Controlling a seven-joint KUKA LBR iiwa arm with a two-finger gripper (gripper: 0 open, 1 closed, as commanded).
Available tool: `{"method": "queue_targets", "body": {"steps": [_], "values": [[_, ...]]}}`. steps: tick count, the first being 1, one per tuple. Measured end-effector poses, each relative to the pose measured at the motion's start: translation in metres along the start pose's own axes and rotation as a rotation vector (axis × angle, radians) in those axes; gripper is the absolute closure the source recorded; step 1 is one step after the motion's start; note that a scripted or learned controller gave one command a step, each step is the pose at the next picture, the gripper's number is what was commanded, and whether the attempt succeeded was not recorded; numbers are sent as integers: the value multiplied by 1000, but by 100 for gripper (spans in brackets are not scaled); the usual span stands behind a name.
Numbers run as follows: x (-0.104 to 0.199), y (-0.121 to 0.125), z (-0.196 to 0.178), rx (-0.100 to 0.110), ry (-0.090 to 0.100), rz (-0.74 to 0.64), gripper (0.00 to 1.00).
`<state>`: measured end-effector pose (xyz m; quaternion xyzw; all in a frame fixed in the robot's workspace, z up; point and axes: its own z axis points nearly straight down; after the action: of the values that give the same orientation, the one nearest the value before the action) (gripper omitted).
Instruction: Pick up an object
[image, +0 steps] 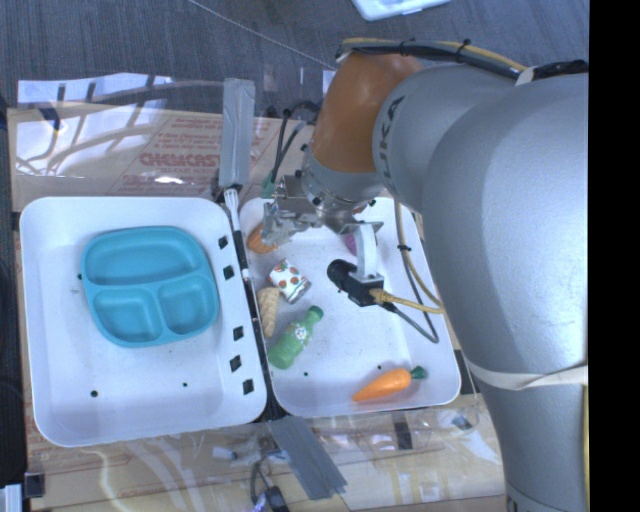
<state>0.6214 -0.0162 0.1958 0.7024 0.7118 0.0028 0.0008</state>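
The right bin holds several small things. A carrot lies near its front edge, with a green bottle to its left. Behind the bottle are a cream cone-shaped piece and a small white cup with red spots. An orange piece sits at the bin's back left corner. My gripper hangs low over that corner, just right of the orange piece and close above it. The wrist hides most of a purple thing.
The left bin carries a blue divided plate. A black cable-mounted part with yellow wire hangs over the middle of the right bin. The big grey arm covers the bin's right side. Cardboard and tape lie behind the bins.
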Motion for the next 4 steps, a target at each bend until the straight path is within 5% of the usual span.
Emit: {"method": "queue_targets", "body": {"steps": [1,2,3,4], "values": [[-3,-2,4,8,-2,4,0],[-103,-82,56,14,-5,15,0],[-87,24,104,7,-3,6,0],[-86,22,95,19,-1,2,100]]}}
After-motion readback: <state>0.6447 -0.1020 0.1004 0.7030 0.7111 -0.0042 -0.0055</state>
